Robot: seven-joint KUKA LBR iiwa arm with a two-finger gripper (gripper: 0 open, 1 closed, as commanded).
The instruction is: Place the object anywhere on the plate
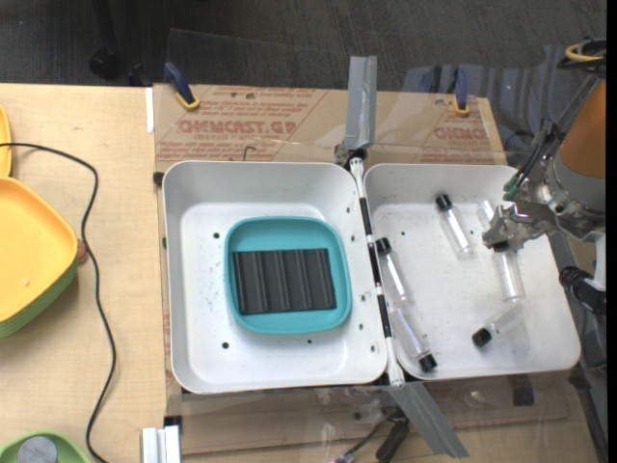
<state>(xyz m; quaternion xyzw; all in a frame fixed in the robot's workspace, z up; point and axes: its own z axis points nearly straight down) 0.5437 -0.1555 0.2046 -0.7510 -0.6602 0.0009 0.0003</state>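
Observation:
A teal square plate (286,276) with a dark ridged centre lies in the middle of the left bin (193,258). Several clear vials with black caps are scattered in the right bin (540,355). One vial (453,225) lies near the back. Another vial (391,270) rests along the left wall, and a third vial (415,343) sits at the front left. A short vial (494,330) lies at the front right. My gripper (503,233) hangs low over the bin's right side, just above the upper end of a vial (509,280). Nothing visibly hangs from it.
A divider runs between the two bins (366,258). Cardboard and a clear sheet with clamps stand behind them (251,119). Yellow dishes (29,249) and a black cable (96,258) lie on the wooden table to the left.

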